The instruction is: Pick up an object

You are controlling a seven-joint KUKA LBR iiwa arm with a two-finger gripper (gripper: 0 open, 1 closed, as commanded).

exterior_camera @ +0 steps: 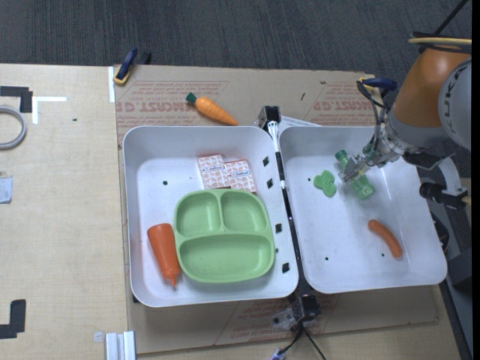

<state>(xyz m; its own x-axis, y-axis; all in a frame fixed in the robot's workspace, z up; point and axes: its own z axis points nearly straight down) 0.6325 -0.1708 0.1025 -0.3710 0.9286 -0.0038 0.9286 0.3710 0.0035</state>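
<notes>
a pale wooden bench [60, 223] sits against dark carpet, with a sheet of printed cardboard [165, 100] laid under two shallow white bins. going from the left, a blue clip [125, 65] lies at the cardboard's far corner, and a toy carrot [212, 109] rests on the cardboard just behind the left bin [139, 171]. inside that bin an orange-red bottle shape [163, 252] lies along the near left side, just beside a green divided plate [223, 235] that fills the middle; a small red and white printed packet [223, 172] lies flat behind the plate, touching or nearly touching its far rim. black clips [269, 115] sit at the seam between the bins. in the right bin [420, 272], a small green leafy piece [325, 183] lies on the floor near the far side, and just to its right the gripper [352, 169] is down low over the bin floor next to a green block [364, 190]; whether the fingers are spread or closed i cannot tell, and nothing is plainly between them. an orange sausage shape [385, 238] lies nearer the front right, well apart from the gripper. the grey arm with its orange band [424, 81] comes in from the right.
</notes>
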